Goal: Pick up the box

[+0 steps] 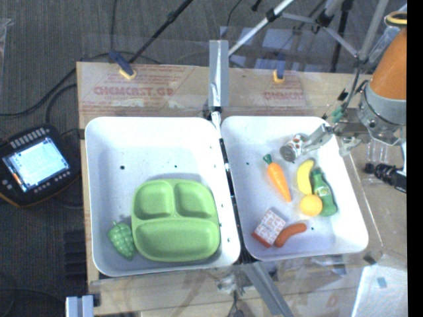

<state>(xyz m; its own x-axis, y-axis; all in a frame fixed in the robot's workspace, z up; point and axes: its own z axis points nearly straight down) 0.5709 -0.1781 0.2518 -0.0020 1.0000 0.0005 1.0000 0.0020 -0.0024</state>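
Near the right bin's front, we see the small red-and-white patterned cardboard box (269, 227) lying ungrasped. Our end effector (295, 146) hovers well apart; we cannot tell its opening.

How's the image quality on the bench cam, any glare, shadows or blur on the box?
Camera view: lighting is even and soft, with faint shadows under the green tray and along the bin walls. No harsh glare on the white bins. The box is sharp enough to see its red-and-white pattern but not to read it. The gripper looks slightly soft.
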